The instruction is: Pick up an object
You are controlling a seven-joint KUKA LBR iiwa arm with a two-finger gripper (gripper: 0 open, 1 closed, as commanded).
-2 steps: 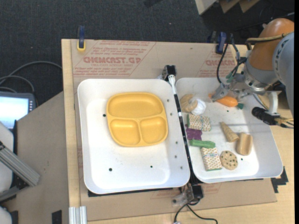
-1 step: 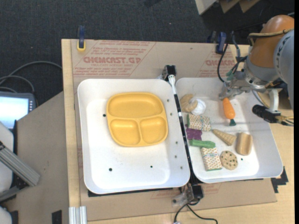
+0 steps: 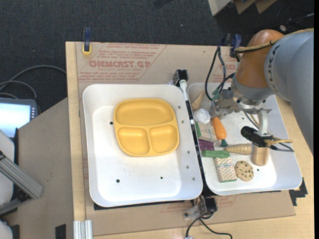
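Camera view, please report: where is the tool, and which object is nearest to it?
Tool over the cluttered bin, far end. Orange carrot lies just beside it. White ball crowds the carrot.

Desk (image 3: 124, 76): bears two white bins side by side.
Left bin (image 3: 97, 153): holds a yellow divided plate (image 3: 145, 126).
Right bin (image 3: 279, 178): carrot (image 3: 219, 128), white ball (image 3: 202, 116), cookie (image 3: 244, 170), brown cylinder (image 3: 259, 155), other small items.
Arm (image 3: 251, 68): reaches down over the right bin's far end.
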